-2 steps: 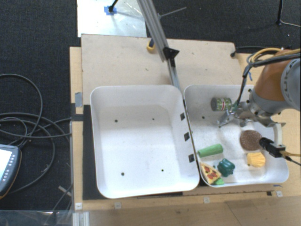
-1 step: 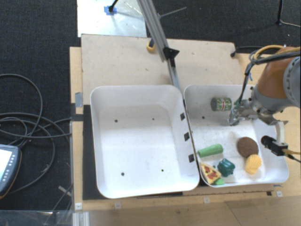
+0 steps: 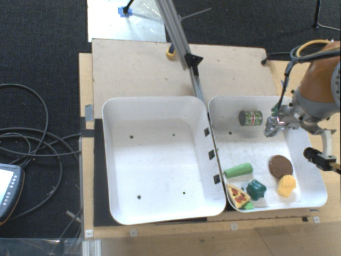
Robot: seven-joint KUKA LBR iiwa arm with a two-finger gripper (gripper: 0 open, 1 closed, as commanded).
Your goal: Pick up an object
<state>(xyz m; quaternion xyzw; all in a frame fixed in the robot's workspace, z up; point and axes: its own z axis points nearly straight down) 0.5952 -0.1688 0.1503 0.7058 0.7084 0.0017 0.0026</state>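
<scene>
One gripper (image 3: 273, 126), carried on the grey arm (image 3: 319, 87) with its orange band, hangs over the upper part of the right bin (image 3: 319, 196). I cannot tell from this slant whether it is released or clenched, and I see nothing in it. Just to its left, near but apart, a can (image 3: 250, 118) lies on its side with a green label; I judge it the nearest candidate for the pick.

Further out, toward the bin's near end, lie a brown disc (image 3: 280, 166), a yellow piece (image 3: 286, 185) just below it, a green cylinder (image 3: 238, 170), a dark green block (image 3: 256, 189) and a red-and-yellow item (image 3: 239, 196) against the bin's corner. The left bin (image 3: 114, 111) stands beside the right one, their walls touching along a divider with dark marks.

To do this step well, I would take the can: it stands well apart from the other objects, so the approach is uncluttered. I would centre over its middle, set the closing direction across its round body rather than along its length, and descend slowly, since a can on its side may roll away if touched off-centre. The clustered items in the near corner look harder, being close to the walls.
</scene>
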